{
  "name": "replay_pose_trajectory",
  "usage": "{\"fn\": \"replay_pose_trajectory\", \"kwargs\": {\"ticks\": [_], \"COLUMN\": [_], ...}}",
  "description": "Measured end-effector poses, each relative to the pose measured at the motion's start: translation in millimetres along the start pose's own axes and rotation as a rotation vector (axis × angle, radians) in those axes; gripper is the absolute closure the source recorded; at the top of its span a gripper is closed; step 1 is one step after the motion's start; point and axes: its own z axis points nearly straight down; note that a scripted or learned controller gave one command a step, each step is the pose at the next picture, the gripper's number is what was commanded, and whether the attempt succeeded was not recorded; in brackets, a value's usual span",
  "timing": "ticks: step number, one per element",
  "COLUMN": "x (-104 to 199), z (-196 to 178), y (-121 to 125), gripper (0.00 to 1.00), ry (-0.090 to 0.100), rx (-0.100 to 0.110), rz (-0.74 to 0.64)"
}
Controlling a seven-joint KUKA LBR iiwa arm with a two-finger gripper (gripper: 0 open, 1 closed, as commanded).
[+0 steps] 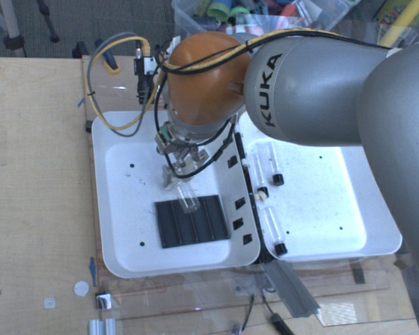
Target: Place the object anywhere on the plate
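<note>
Directly below the pincer (pixel 180 166), a clear, glassy object (pixel 188 199) hangs from or sits just under the fingertips, its lower end over the top edge of the black ribbed plate (pixel 193 220). Whether the fingers actually clamp it, and how wide they stand, cannot be told: the object is transparent and the tips are small and cluttered. Plate lies flat in the left white bin (pixel 126 208), just below the pincer. To the right of the pincer, past the divider, the right white bin (pixel 335 201) holds two clear tubes with black caps (pixel 274 174). Both bins rest on the wooden surface (pixel 35 187).
</note>
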Motion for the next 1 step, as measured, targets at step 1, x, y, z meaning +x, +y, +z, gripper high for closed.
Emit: {"fn": "replay_pose_trajectory", "kwargs": {"ticks": [1], "x": [-38.5], "z": [22.6], "y": [-5.9], "gripper": [1.0], "ry": [0.003], "rx": [0.0], "rz": [0.145]}}
